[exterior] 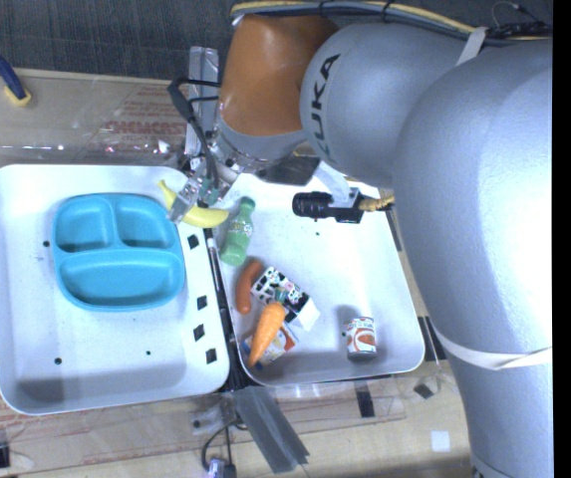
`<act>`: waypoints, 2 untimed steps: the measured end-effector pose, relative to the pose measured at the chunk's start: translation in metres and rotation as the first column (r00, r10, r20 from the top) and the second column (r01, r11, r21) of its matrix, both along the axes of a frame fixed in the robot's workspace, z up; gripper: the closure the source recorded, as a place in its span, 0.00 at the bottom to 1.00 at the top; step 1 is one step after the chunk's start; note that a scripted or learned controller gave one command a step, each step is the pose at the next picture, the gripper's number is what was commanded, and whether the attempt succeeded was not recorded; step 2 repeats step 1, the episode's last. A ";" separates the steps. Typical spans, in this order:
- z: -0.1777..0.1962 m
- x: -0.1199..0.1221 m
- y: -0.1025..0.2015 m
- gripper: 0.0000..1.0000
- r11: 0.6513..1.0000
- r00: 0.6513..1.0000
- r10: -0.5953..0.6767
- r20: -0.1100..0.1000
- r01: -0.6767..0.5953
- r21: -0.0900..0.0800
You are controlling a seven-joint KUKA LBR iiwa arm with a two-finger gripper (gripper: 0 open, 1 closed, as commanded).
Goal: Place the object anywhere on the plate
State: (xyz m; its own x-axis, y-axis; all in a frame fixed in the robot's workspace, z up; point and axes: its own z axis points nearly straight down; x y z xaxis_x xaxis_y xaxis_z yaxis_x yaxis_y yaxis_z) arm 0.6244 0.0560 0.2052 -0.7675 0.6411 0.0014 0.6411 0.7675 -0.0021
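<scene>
From my remote station: my pincer (203, 189) closes on a small yellow banana (196, 212), curved, with a greenish stem end, gripped over the seam between the two white bins and just beside the blue divided plate (118, 250) in the left bin (26, 366). In the right bin (385, 267) lie a green bottle (235, 233), a carrot (266, 329) and a small can (361, 337).
</scene>
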 end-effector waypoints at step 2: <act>0.000 0.000 -0.001 0.00 1.000 1.000 0.000 0.000 0.000 0.000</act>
